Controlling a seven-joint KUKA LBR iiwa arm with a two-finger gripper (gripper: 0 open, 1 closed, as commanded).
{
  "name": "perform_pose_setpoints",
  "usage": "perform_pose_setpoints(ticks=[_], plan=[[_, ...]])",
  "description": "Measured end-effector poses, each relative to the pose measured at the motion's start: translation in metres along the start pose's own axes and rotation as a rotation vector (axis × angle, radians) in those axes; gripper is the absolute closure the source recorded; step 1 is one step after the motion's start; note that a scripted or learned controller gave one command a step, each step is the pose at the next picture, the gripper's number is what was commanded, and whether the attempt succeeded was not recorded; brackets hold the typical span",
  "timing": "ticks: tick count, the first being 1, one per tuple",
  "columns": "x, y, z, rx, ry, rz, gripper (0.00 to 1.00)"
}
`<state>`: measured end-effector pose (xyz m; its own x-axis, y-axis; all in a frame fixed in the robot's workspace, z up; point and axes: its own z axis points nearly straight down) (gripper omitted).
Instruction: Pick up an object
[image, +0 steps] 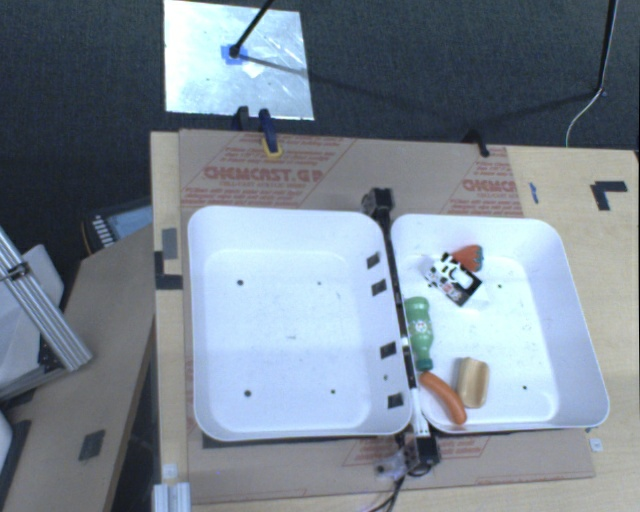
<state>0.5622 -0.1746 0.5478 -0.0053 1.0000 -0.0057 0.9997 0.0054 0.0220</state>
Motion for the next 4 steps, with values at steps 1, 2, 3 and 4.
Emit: perform_pose_setpoints(ticks=[1,2,3,4], plan=[[0.000,0.003,0.000,0.013,0.002,-0.004,1.00],[0.000,0.004,-0.011,0.010,0.000,-0.009,1.00],[0.000,0.004,-0.023,0.006,-0.001,-0.013,1.00],[0.000,0.005,-0.034,0.003,-0.003,-0.018,1.00]])
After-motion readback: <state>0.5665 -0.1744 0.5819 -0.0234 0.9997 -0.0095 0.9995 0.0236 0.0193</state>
